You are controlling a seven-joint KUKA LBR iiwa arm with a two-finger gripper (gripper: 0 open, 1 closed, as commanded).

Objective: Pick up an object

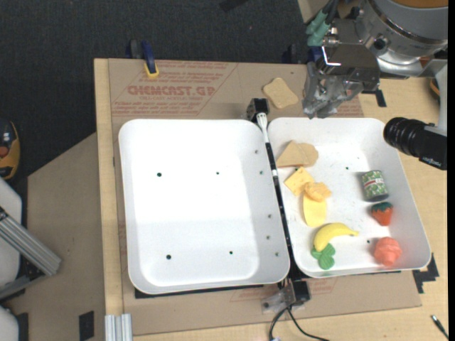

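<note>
Nearest you, the banana (334,234) lies low in the right bin (409,190), with cheese (298,181) and a bread slice (298,153) farther back. Beyond the bin's far rim hangs the gripper (325,104); you cannot tell its state. You are at the approach: choose one item, then descend over it.

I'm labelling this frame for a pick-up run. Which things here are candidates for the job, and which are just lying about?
For the job, in the right bin:
bread slice, cheese wedge, yellow slice, banana, green can, strawberry, pink fruit; the gripper.

Lying about:
toast piece on the cardboard, blue clamp, left bin.
</note>
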